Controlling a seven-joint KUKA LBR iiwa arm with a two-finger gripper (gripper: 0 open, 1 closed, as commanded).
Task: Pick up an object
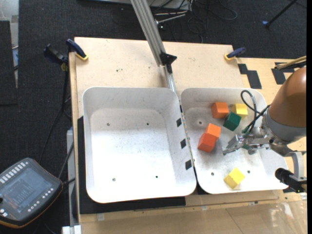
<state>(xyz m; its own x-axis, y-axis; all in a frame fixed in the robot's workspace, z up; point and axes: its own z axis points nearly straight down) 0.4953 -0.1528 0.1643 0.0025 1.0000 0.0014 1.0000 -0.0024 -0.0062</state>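
Observation:
The right bin [253,179] holds several small blocks. An orange block [209,137] lies near its middle, and a smaller orange block [220,109] sits toward the back. A green block [232,121] lies beside a yellow block [240,109] at the back right. Another yellow block [234,177] rests near the front. My gripper [232,146] hangs low over the bin, just right of the larger orange block and below the green one. Nothing shows between its fingers.
The left bin [131,145] stands beside the right one. A slanted metal pole [148,26] crosses from the top to the bins' shared edge. Blue and yellow clamps [77,49] grip the board's back corners. A handheld pendant [24,191] lies at lower left.

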